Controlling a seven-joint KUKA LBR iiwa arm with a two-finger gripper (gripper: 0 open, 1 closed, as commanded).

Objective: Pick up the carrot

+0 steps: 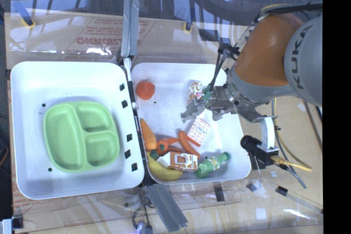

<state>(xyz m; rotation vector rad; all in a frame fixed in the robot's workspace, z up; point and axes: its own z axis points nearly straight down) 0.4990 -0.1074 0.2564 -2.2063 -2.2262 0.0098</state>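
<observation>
The carrot (148, 135) is an orange tapered piece lying along the left wall of the right bin (164, 71), near its front. My gripper (193, 112) hangs over the middle right of that bin, to the right of the carrot and well apart from it. It sits just above a small white and red packet (198, 131). Nothing shows held in it. The grey arm with its orange band (263, 55) reaches in from the right.
The right bin also holds an orange-red ball (145, 90), a crinkled wrapper (196, 89), red-orange pieces (185, 142), a banana (162, 170), a small carton (184, 160) and a green bottle (211, 164). A green divided plate (82, 134) lies in the left bin (33, 79).
</observation>
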